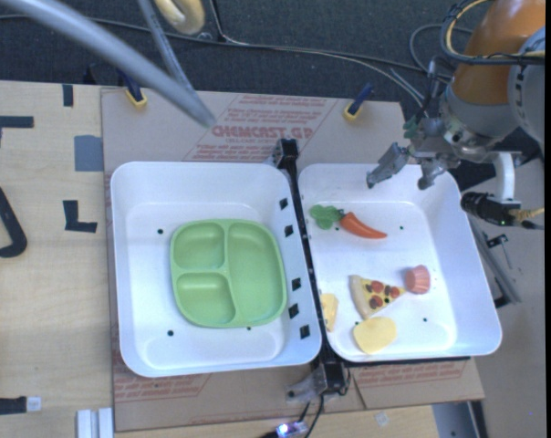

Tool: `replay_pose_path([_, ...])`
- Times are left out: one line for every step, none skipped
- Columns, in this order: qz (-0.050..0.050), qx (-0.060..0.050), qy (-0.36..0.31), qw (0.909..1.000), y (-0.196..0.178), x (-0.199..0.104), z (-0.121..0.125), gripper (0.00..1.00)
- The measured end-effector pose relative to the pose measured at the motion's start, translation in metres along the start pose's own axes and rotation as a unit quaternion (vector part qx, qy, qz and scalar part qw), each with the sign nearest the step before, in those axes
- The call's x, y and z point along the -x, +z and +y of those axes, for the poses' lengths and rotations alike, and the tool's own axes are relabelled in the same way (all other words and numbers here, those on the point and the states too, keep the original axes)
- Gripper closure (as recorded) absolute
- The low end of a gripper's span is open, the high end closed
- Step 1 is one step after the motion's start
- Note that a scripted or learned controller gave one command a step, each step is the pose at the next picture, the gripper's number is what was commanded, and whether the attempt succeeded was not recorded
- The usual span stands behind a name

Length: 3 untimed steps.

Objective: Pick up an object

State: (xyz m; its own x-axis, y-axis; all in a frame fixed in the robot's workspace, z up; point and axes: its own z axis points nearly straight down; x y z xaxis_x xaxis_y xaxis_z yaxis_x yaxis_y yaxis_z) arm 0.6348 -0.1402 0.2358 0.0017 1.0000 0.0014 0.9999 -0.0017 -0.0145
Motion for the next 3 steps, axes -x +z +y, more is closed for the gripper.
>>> replay_pose_path([-0.001, 0.007, -0.002, 1.0000, -0.008, 0.000, 0.002, 0.00])
replay_pose_path([-0.001, 0.003, -0.001, 1.0000, 0.057, 0.001, 0.002, 0.00])
replay_pose_path([-0.001, 0.004, -0.002, 1.0000, 0.121, 0.001, 0.006, 0.00])
